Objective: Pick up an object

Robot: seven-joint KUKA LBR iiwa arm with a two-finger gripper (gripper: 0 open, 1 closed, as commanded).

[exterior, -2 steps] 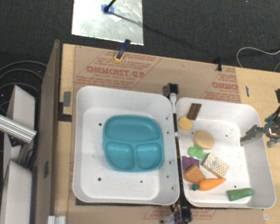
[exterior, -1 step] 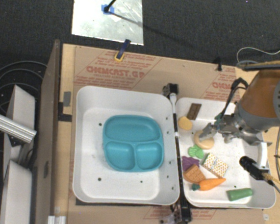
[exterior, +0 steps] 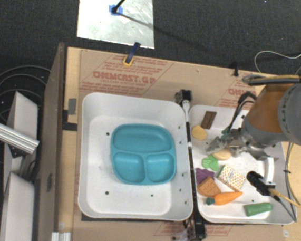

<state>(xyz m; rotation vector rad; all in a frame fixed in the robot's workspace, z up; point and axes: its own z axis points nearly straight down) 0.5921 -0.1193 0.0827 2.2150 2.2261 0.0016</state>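
Note:
My gripper (exterior: 218, 146) reaches in from the right and hangs low over the upper middle of the right bin (exterior: 274, 222). Just under its tip lies a pale cream oval piece (exterior: 222, 155), with a green leafy piece (exterior: 210, 163) below that. A round yellow piece (exterior: 199, 132) sits to the gripper's left, near the bin's left wall. A brown chocolate bar (exterior: 208, 119) lies at the bin's far left corner.
The right bin's near half holds a purple piece (exterior: 203, 175), a brown waffle (exterior: 208, 187), an orange carrot (exterior: 226, 198), a patterned box (exterior: 232, 176) and a green cucumber (exterior: 257, 208). The left bin (exterior: 96, 191) holds a blue divided plate (exterior: 143, 153).

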